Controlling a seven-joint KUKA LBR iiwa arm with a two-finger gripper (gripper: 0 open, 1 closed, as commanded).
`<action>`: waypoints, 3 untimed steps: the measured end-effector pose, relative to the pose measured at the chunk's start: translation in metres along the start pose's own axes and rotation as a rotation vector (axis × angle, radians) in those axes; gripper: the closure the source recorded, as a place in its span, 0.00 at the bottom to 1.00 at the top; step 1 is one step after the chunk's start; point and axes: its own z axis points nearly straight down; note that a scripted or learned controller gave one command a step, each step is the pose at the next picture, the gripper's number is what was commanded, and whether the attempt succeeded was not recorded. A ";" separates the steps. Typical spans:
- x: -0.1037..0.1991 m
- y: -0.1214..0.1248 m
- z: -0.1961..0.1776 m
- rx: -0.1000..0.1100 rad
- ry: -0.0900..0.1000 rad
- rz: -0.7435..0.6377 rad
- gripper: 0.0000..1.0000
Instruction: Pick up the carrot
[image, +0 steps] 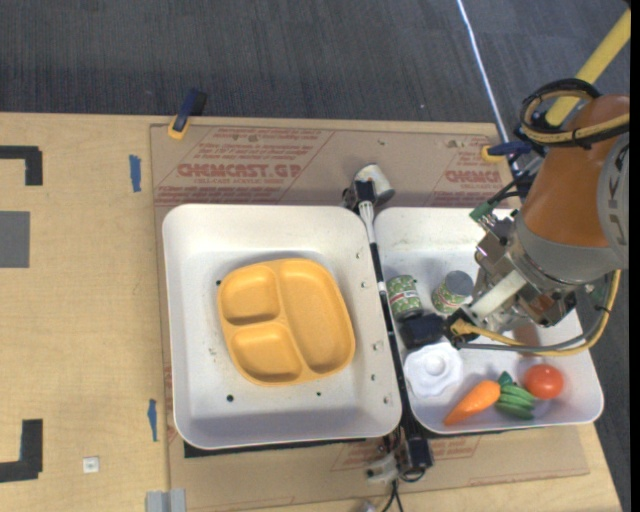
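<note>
The carrot (473, 399), orange with a green leafy end, lies near the front edge of the right bin (420, 232), pointing to the front left. My gripper (522, 312) hangs over the middle right of that bin, beneath the grey and orange wrist. It sits behind the carrot and a little to its right, apart from it. The wrist hides what lies directly under the gripper.
A red tomato (544, 380) rests just right of the carrot's green end. A white bottle (432, 368) lies to the carrot's left. Two small cans (403, 296) (455, 292) stand further back. The left bin (190, 300) holds a yellow divided plate (286, 320).
</note>
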 end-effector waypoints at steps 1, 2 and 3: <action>-0.044 0.066 0.020 0.003 -0.002 -0.249 1.00; -0.013 0.018 0.057 0.003 -0.001 -0.123 1.00; -0.057 0.085 0.019 -0.001 -0.001 -0.216 1.00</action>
